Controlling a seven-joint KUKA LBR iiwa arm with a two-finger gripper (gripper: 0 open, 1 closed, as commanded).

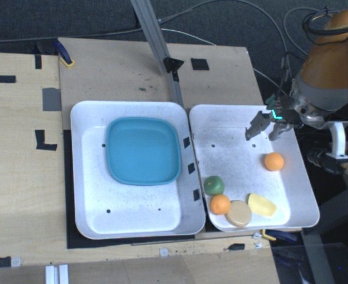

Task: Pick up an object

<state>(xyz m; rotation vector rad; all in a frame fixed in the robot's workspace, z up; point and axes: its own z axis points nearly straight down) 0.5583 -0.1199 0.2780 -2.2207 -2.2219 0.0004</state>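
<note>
My gripper (264,130) hangs over the upper right part of the right bin (221,123), open, with nothing between its two dark fingers. An orange ball (274,161) lies just below and to the right of it, apart from the fingers. Along the bin's near edge sit a green fruit (213,185), a second orange fruit (220,204), a tan round piece (239,213) and a yellow piece (261,205).
The left bin (82,158) holds a blue square plate (143,150). A grey metal post (156,37) slants up from between the bins. Cables trail over the dark floor at the upper right.
</note>
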